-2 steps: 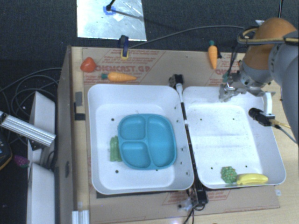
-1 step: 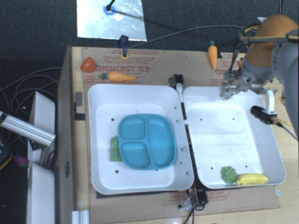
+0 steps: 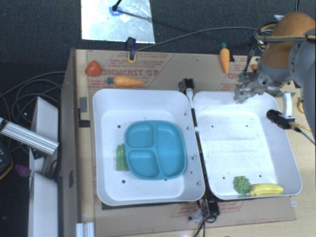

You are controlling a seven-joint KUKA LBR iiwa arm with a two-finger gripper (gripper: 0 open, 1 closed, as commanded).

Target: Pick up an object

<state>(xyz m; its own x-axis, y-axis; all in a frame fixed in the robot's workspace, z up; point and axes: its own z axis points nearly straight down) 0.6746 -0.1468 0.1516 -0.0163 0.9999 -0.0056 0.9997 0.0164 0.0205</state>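
Hovering at the upper right of the frame, over the right bin's [image 3: 276, 147] far edge, the hand [image 3: 243, 94] held nothing; its spread I cannot tell. The banana [image 3: 267, 189] and broccoli [image 3: 241, 184] lay at the lower right, well apart. The step looked like approach; next it must travel down there and descend.
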